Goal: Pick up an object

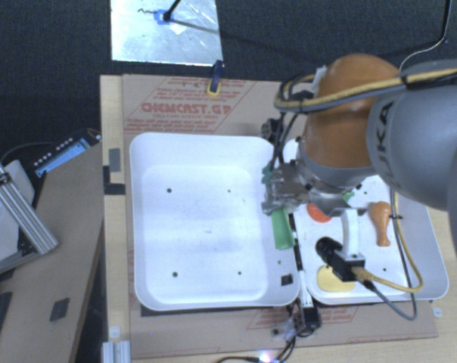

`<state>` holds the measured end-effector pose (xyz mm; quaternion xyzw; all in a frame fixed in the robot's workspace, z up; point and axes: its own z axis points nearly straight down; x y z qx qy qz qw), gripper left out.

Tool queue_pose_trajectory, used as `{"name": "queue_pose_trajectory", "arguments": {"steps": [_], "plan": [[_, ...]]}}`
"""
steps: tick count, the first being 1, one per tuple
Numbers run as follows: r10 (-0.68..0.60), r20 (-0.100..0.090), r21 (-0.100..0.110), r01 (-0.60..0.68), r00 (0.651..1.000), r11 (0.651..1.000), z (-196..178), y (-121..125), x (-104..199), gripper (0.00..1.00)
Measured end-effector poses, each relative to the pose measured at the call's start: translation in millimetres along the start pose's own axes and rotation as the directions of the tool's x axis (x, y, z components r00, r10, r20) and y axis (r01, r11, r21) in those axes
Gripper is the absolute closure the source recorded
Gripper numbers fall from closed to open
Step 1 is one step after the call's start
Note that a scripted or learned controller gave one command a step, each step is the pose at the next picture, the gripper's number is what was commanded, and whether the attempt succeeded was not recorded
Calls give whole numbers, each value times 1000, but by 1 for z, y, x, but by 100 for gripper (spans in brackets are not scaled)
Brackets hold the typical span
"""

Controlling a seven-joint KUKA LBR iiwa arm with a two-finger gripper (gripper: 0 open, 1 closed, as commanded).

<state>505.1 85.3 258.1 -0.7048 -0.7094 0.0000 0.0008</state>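
**A:** Where is the gripper [276,195] hanging right now?

**B:** It is hovering over the seam where the 2 bins are meeting, at the inner edge of the right bin [434,278]. The arm [425,142] is covering much of it, so I cannot tell how far it is open or whether it is holding anything.

**A:** Why there, do you think?

**B:** A green piece [281,231] is showing right at the gripper, along the rim of the left bin [149,157]. I am judging that to be the target, as it is nearest. Whether the 2 are touching, I cannot tell. A red-orange piece [317,213], an orange drumstick-shaped toy [380,221] and a yellow piece [331,282] are lying further into the right bin.

**A:** Any writing?

**B:** The brown board [191,106] under the bins is showing "CHEMCAST GP" in red. The smaller lines are too small to read.
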Motion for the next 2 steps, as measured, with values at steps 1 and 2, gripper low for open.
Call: {"name": "queue_pose_trajectory", "arguments": {"steps": [1,2], "plan": [[0,-1,-3,0,1000,1000,-16,-18,17,100],[0,0,-2,0,1000,1000,-15,-18,42,100]]}}
